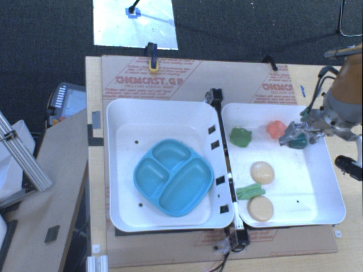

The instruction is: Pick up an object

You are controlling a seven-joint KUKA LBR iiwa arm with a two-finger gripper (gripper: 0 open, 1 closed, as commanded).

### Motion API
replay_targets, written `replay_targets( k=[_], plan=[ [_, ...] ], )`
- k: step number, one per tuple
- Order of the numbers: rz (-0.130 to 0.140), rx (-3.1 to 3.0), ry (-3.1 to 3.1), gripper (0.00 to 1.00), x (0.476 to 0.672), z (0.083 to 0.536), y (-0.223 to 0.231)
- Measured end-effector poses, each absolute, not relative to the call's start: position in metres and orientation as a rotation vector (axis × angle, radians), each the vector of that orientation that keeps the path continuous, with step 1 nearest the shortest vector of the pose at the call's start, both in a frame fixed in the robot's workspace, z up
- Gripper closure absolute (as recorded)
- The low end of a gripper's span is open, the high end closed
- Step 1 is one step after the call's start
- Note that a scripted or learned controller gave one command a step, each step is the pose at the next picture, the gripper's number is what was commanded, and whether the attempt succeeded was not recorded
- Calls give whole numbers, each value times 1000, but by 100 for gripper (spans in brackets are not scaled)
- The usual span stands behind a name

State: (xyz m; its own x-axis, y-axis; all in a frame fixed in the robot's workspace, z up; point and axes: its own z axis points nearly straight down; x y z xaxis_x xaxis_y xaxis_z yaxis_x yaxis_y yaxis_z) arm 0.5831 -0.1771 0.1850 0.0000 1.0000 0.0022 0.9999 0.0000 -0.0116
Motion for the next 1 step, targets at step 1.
replay_targets(
  k=[1],
  plan=[
    [-1, -2219, -2226, 0, 586, 193, -177]
  ],
)
